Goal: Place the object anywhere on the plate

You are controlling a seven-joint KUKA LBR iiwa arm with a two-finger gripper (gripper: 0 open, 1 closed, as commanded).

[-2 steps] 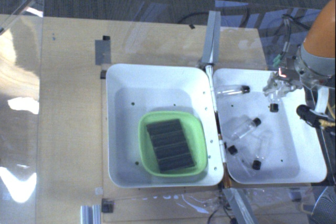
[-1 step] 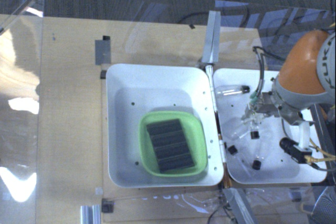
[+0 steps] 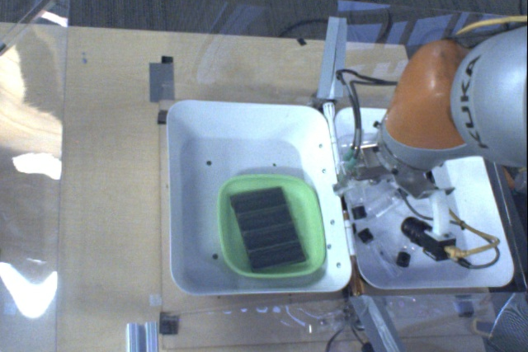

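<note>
Dark ribbed rectangular block [image 3: 266, 228] lies on the green square plate [image 3: 228, 202] inside the left white bin [image 3: 186, 177]. The hand [image 3: 375, 202] hangs above the right bin [image 3: 483, 260].

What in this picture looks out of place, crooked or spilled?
Nothing stands out. The dark ridged block lies flat on the green plate in the left bin, turned slightly against the plate's edges. The arm hangs over the right bin.

Grey arm [image 3: 495, 95] enters from right, orange band [image 3: 425, 95] above wrist, gripper [image 3: 371, 198] pointing down.
</note>
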